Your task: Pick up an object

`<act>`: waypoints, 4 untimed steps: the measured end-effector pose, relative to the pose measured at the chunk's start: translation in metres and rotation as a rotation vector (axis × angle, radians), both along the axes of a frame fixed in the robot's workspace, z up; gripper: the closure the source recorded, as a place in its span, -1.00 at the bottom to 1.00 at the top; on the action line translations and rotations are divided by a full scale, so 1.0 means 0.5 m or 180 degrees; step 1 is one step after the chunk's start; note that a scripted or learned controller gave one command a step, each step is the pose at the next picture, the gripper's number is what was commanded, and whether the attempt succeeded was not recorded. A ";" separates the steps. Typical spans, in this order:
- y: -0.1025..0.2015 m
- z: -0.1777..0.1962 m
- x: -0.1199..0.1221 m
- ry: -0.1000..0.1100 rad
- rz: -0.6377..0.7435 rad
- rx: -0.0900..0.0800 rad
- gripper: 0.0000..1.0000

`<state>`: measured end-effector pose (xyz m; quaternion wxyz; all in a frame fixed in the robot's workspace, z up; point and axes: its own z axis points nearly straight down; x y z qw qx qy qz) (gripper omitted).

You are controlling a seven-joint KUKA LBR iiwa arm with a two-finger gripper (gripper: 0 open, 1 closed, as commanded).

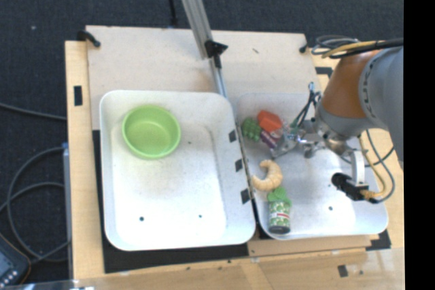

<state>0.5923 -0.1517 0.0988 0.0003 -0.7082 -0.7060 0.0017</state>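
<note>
green bowl (151, 132), white bin (170, 227), tan croissant (268, 174)

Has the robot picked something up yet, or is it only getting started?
Nothing looks picked up yet. The croissant and green can lie in the right bin, the green bowl in the left bin. In hand: the gripper sits low beside the orange and green toys. Left: gripping one and lifting.

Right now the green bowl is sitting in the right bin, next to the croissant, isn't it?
Not quite. The green bowl sits in the left bin, by itself. The croissant lies in the right bin, as the camera view shows.
</note>
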 end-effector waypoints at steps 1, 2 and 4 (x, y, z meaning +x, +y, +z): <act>-0.002 0.027 0.003 -0.0023 -0.0016 0.0001 1.00; -0.012 0.114 0.016 -0.0013 0.0003 0.0004 1.00; -0.035 0.320 0.029 -0.0031 0.0019 0.0001 1.00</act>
